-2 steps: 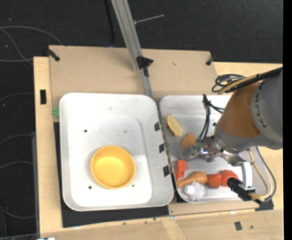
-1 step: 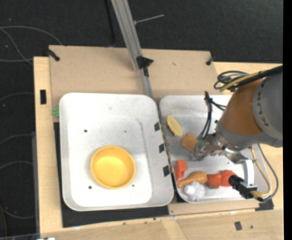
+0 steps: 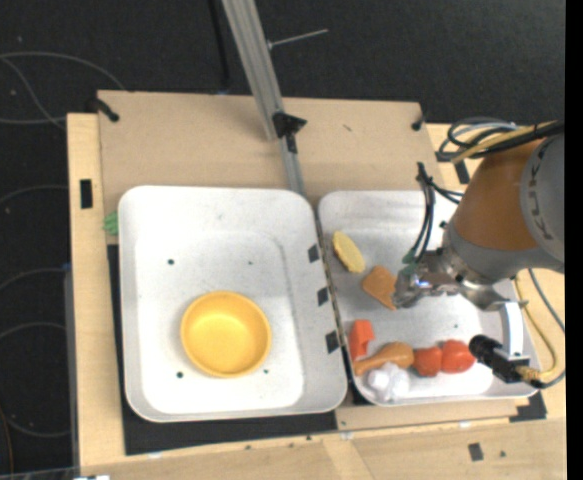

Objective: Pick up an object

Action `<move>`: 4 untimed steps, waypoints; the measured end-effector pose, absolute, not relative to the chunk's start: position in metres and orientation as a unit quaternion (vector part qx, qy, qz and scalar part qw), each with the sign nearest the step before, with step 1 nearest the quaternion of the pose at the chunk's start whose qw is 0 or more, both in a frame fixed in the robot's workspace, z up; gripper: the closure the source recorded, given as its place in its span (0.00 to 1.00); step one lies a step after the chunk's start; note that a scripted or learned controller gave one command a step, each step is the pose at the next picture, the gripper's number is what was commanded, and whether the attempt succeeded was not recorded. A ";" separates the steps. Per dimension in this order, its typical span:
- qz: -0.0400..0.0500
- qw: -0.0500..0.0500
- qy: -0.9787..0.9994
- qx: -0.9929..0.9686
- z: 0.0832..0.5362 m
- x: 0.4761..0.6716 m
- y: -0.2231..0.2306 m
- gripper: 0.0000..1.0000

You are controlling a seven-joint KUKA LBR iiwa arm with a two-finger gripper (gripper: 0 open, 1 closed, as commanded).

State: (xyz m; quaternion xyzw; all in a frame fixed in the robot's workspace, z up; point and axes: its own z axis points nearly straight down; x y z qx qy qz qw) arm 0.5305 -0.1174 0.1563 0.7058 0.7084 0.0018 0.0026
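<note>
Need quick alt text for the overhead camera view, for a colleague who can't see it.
The gripper hangs low in the right bin beside an orange-brown block, with other small items near the bin's front edge. The left bin holds a yellow bowl.

A tan board surface sits on a dark floor. Thin pale cables loop across the floor at left. A grey metal rail slants down from the top onto the surface. Lighting is even and dim.
</note>
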 end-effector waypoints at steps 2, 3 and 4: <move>0.002 0.003 0.709 0.706 0.264 0.538 -0.111 1.00; 0.000 0.001 0.709 0.705 0.261 0.558 -0.075 1.00; 0.000 0.001 0.709 0.705 0.251 0.587 -0.023 1.00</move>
